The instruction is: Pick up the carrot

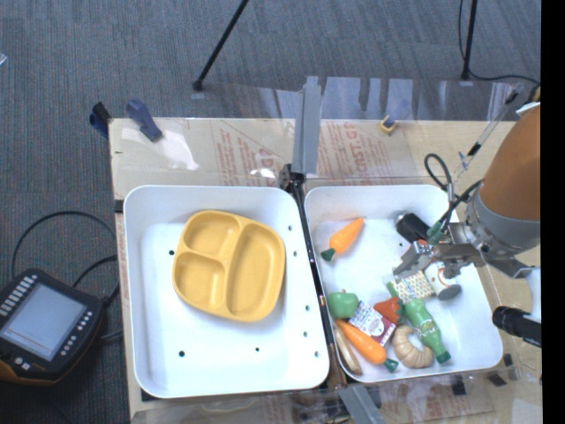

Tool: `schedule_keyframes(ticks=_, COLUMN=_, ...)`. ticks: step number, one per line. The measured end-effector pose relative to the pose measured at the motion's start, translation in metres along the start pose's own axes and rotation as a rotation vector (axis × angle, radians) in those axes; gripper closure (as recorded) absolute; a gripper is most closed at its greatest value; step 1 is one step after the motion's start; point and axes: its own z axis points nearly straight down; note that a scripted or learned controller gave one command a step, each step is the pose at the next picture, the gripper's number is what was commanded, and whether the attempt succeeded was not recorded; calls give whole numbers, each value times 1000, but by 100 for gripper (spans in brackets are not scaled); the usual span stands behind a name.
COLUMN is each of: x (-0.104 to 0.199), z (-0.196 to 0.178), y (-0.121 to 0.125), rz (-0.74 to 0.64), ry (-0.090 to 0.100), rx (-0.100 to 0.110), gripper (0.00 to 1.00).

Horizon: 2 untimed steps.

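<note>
Carrot (346,236): lies free near the right bin's (371,197) far left corner.
Gripper (422,265): over bin's right side; finger state unclear.
Clutter: green bottle (427,326), second carrot (364,342) along near edge.

Grey arm (516,203) enters from right edge, orange band high on it, grey wrist below band. Arm slants down toward left. Claw (422,259) at its low left end, metal parts jutting leftward from wrist. Black cable loops up above claw, toward arm. Black cylinder part sits below and right of claw, near right edge.
</note>
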Motion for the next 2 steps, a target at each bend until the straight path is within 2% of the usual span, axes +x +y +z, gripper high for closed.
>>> schedule_keyframes(ticks=1, x=7, z=62, y=63, rz=12, ry=0, rx=3, gripper=0)
schedule_keyframes(ticks=2, x=27, z=122, y=108, rz=-229, ry=-1, rx=-1, gripper=0)
